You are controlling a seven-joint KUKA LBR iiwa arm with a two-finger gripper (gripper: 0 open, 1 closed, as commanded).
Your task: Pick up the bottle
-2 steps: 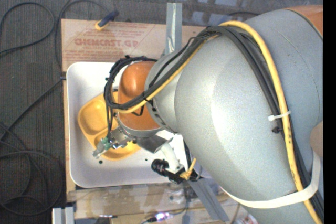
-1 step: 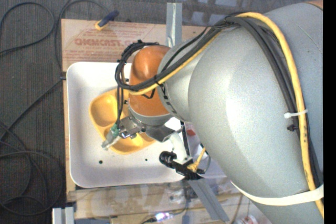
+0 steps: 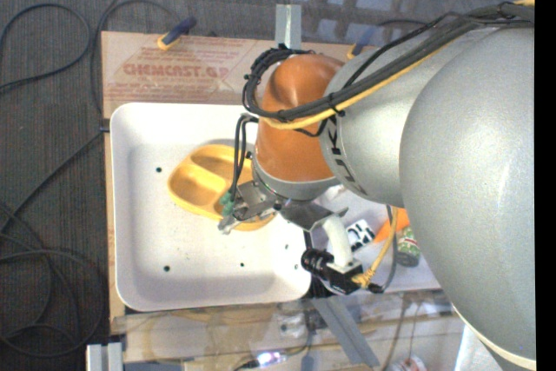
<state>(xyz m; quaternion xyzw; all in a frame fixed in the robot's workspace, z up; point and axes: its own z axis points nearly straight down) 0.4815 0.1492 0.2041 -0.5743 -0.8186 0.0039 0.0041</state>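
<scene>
1. My jaws hang below the orange band (image 3: 291, 122) near the middle of the camera view, over the left bin (image 3: 130, 274). My own wrist hides them from above, so I cannot tell whether they are spread or pressed together, nor whether anything sits between them.
2. A small greenish thing with an orange top (image 3: 407, 248) lies at about four o'clock from the band, in the right bin. It looks like the bottle, though my arm (image 3: 469, 169) covers much of it and I cannot be sure.
3. Just beside it, toward nine o'clock, lies a white piece with black marks (image 3: 357, 234).
4. A yellow rounded object (image 3: 201, 174) rests in the left bin, at nine o'clock from my wrist, its right edge under my wrist.
5. A brown board with red lettering (image 3: 165, 69) lies on the table at twelve o'clock of the left bin, with a blue clamp (image 3: 176, 32) on its far edge.
6. Dark cables (image 3: 35, 213) loop over the floor at nine o'clock.
</scene>
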